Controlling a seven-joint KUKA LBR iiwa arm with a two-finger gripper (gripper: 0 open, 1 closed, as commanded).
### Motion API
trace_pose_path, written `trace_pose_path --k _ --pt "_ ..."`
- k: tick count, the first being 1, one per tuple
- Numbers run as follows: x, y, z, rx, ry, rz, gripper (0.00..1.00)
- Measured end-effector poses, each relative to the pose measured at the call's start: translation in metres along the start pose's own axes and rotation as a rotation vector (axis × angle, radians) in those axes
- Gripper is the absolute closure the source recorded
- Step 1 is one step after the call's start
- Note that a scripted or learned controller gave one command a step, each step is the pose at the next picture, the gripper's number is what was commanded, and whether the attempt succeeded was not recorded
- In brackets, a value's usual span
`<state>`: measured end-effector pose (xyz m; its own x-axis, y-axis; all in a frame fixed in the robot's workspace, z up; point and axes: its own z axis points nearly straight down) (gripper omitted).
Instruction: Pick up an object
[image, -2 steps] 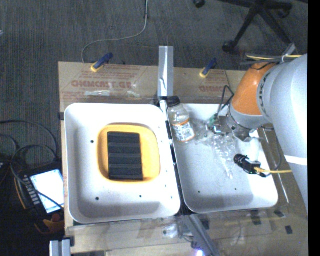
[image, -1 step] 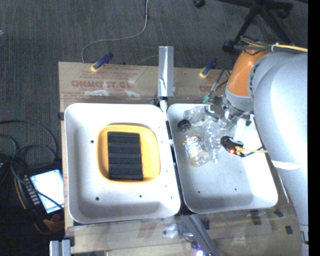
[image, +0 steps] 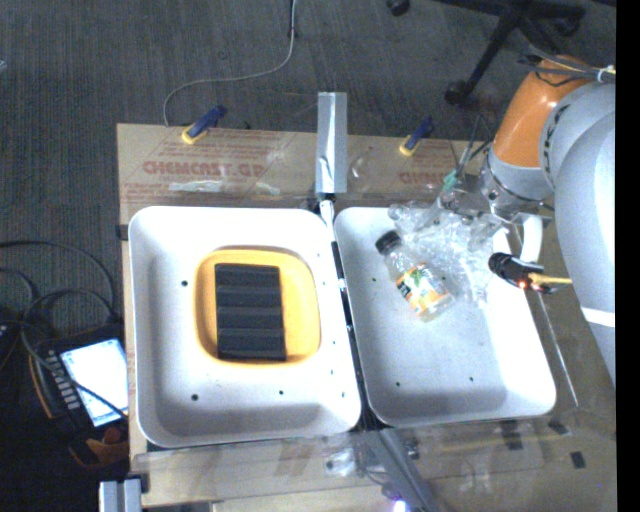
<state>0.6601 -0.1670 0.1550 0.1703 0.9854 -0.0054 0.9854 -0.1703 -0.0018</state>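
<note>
overhead view of the bench. the gripper (image: 468, 196) sits at the far right corner of the right bin (image: 470, 385), against a heap of crumpled clear plastic (image: 445, 238); we cannot tell whether it is open or closed, or whether it grips anything. just beside the plastic, toward the bin's middle, a small bottle (image: 414, 279) with a black cap and orange-green label lies on its side. the left bin (image: 160, 335) holds a yellow tray (image: 208, 300) bearing a black ribbed block (image: 250, 312). a metal strip (image: 331, 140) rises between the bins. behind them we see a cardboard sheet (image: 220, 168) held by two blue clamps (image: 203, 123). dark carpet (image: 70, 80) surrounds the bench; a lit tablet (image: 88, 375) lies at left.
</note>
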Motion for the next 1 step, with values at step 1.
trace_pose_path --k 1 --pt "0.0279 -0.0267 0.0547 -0.007 0.003 -0.242 0.00"
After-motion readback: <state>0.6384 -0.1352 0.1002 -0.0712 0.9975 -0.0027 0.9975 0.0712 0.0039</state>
